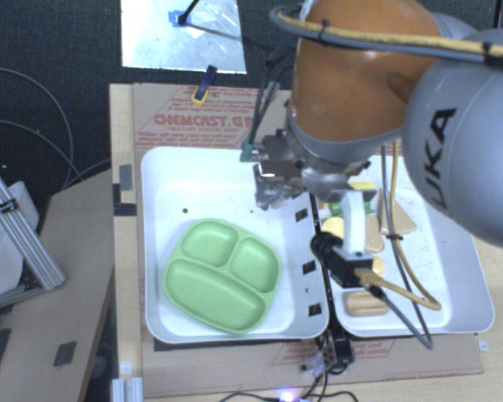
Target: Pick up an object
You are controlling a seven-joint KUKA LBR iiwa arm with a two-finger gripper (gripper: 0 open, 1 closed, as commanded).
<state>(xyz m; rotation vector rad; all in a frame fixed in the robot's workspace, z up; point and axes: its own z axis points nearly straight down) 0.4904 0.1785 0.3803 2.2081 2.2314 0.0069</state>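
Observation:
A light green divided plate [222, 275] lies in the left bin [163, 182], towards its front. My gripper [272, 193] hangs under the big orange and grey wrist, over the back right part of the left bin, a little beyond the plate's far right corner. Nothing shows under it but bare white bin floor. In the right bin [474, 300] lie several small items, partly hidden by the arm: a tan bread-like piece [365, 306], a yellow piece [334, 226] and a pale wooden utensil [400, 218].
A black cable bundle [345, 268] and a yellow hose [402, 291] trail from the arm over the divider between the bins. Cardboard [193, 115] lies under the bins. A metal frame [17, 233] stands on the side table at the left.

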